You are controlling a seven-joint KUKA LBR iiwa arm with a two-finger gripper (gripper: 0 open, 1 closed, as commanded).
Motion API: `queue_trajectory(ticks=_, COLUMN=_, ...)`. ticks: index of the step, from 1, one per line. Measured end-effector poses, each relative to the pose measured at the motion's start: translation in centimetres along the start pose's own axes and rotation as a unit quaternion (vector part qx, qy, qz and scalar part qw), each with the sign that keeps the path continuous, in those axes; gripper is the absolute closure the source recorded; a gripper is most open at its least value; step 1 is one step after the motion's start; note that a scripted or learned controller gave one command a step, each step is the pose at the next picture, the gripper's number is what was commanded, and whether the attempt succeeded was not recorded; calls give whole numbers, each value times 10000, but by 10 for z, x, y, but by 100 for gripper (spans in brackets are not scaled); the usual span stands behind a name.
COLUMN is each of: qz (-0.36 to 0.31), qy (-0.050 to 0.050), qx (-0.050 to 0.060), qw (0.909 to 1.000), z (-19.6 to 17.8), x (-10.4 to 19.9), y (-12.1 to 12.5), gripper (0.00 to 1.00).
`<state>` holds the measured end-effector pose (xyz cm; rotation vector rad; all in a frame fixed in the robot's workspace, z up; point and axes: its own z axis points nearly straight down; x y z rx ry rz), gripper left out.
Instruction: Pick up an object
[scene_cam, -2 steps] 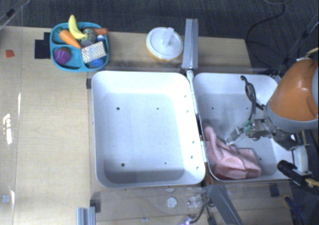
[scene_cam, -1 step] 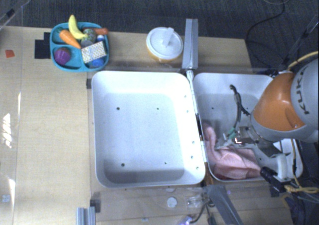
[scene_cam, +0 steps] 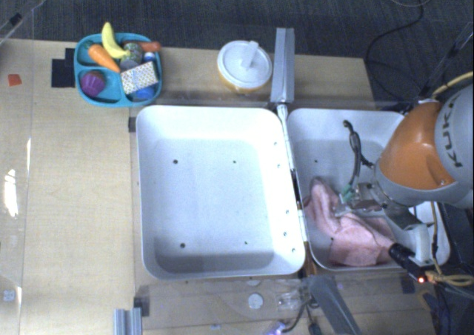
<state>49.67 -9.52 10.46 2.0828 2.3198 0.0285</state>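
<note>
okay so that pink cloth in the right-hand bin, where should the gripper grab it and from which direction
Probably at the raised fold near the middle of the pink cloth, coming straight down from above. It lies crumpled in the right bin, hard against the near wall, so a sideways approach looks blocked there. A bunched ridge gives two fingers something to pinch; the flat edges do not. The gripper sits right at the cloth's upper edge.

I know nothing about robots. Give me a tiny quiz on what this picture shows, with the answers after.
1. True or false: the pink cloth lies in the left bin.
2. What stands behind the left bin: (a) a white lidded cup, (b) a red bowl, (c) a book?
3. Fill in: the blue tray holds a yellow ____.

Key: 1 false, it lies in the right bin, by the gripper. 2 a. 3 banana.
</note>
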Motion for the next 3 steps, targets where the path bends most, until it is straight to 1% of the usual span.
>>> queue_trajectory(ticks=1, qz=-1735, qy=35, qx=93, qw=9848, z=-79, x=9, y=77, gripper=100)
queue_trajectory(ticks=2, qz=-2664, qy=37, qx=81, qw=9638, z=-82, x=-15, y=160, gripper=100)
queue_trajectory(ticks=3, qz=-3085, qy=46, qx=84, qw=9512, z=-77, x=13, y=170, gripper=100)
